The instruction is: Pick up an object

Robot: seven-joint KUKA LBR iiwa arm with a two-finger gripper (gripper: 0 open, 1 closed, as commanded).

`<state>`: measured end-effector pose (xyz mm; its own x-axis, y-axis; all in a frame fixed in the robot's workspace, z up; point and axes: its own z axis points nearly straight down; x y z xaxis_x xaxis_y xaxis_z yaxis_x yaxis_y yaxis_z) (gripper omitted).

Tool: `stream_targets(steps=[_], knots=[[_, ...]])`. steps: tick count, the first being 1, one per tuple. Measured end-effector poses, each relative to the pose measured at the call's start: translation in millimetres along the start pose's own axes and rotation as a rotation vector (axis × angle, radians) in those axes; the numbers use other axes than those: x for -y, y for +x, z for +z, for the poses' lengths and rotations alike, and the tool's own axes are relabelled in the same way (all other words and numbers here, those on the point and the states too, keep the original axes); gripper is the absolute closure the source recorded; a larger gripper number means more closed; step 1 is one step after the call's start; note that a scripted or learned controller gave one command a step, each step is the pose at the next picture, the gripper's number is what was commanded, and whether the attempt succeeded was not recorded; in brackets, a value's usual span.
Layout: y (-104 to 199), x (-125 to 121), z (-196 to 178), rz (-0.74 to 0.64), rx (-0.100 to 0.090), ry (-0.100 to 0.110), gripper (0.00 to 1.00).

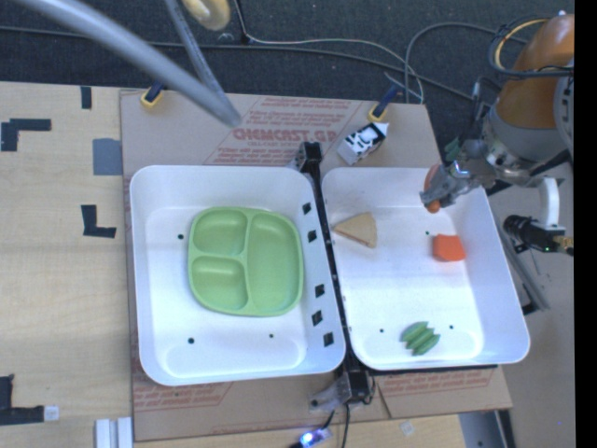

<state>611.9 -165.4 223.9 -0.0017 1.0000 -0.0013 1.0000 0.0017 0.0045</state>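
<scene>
Orange block [449, 248] looks small, stiff and light, best pinched across flat sides; end effector [437, 194] state unclear.

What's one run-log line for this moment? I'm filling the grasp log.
claw: over right bin's far rim | orange block: lying in bin, near claw | tan wedge, green pods: same bin | green plate: left bin
</scene>
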Motion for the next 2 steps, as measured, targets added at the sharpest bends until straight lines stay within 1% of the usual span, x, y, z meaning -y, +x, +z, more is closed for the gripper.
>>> stream_targets(steps=[1,2], knots=[[0.3,-0.8,-27.9,0.000,-0.001,0.003,1.00],[44.0,1.8,-27.4,-0.003,-0.002,0.006,1.00]])
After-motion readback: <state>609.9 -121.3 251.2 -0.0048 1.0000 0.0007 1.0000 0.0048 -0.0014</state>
